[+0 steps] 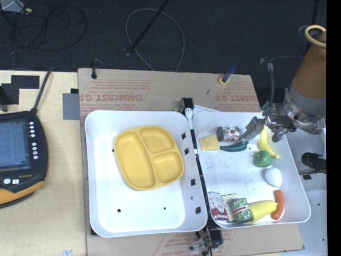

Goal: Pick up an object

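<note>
Camera view: both white bins are seen from above at a slant, side by side on the desk [53, 89].
Arm: grey with an orange band, reaching in from the right, over the upper right of the right bin [301, 196].
Pincer [266, 126]: seen low above the bin's upper right part, near the banana's upper end; whether it is wide or narrow cannot be told, and nothing is seen held.
Banana [268, 142]: lying in the right bin just beside the pincer; its long axis runs from upper left to lower right.
Green ball [262, 158]: just below the banana, touching or nearly so.
White egg [273, 176]: below the green ball, near the bin's right wall.
Carrot [277, 204]: in the lower right corner, long axis near upright in the view.
Yellow corn-like piece [262, 209]: beside the carrot, long axis roughly left to right.
Small packets [228, 207]: at the bin's lower edge.
Cheese wedge [209, 143]: near the divider, upper left of the right bin.
Yellow divided tray [149, 156]: lying flat in the left bin [106, 207].
</note>
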`<control>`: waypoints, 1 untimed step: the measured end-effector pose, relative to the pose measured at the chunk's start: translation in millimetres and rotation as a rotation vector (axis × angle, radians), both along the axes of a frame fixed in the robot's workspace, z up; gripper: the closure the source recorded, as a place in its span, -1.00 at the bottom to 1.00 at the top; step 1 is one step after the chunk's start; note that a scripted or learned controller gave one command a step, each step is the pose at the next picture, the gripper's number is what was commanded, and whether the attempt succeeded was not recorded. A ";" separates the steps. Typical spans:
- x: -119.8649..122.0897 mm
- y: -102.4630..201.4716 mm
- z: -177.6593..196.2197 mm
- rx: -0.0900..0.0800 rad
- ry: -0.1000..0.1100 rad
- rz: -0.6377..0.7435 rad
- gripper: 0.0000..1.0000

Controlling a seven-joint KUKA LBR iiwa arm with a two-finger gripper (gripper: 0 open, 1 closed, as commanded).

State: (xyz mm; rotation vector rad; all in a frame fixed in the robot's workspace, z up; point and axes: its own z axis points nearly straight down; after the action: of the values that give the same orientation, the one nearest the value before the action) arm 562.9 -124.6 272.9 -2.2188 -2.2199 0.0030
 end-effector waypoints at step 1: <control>57.9 -24.3 -123.3 -0.001 0.004 0.002 -1.00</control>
State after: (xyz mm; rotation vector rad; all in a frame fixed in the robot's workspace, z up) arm 620.8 -148.9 149.6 -2.2152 -2.2204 0.0080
